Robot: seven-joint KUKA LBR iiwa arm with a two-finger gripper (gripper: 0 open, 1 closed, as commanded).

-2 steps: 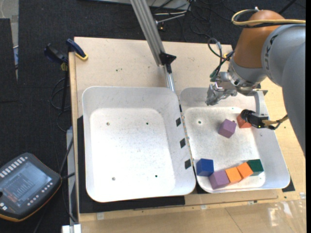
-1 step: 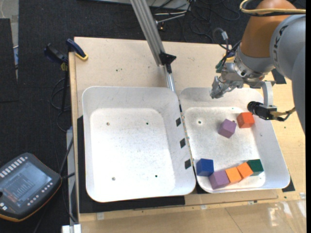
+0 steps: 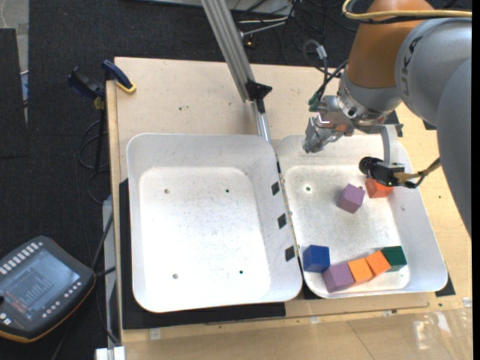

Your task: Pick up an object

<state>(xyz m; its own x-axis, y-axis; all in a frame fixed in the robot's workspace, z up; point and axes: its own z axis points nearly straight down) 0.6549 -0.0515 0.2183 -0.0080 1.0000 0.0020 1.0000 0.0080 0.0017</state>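
Worktop [image 3: 187, 88]: wooden, bearing two shallow white bins side by side. Left bin [image 3: 142, 156]: bare speckled floor, wide open room. Right bin [image 3: 427, 246]: a purple block [image 3: 350, 198] lies alone mid-floor, open floor all round it; an orange-red block [image 3: 379, 188] sits near the right wall; along the near rim, a row of blue block [image 3: 316, 258], second purple block [image 3: 337, 276], orange block [image 3: 361, 268] and green block [image 3: 394, 258]. Hand [image 3: 316, 137]: above the right bin's far left corner, nothing seen in it; its opening cannot be told.
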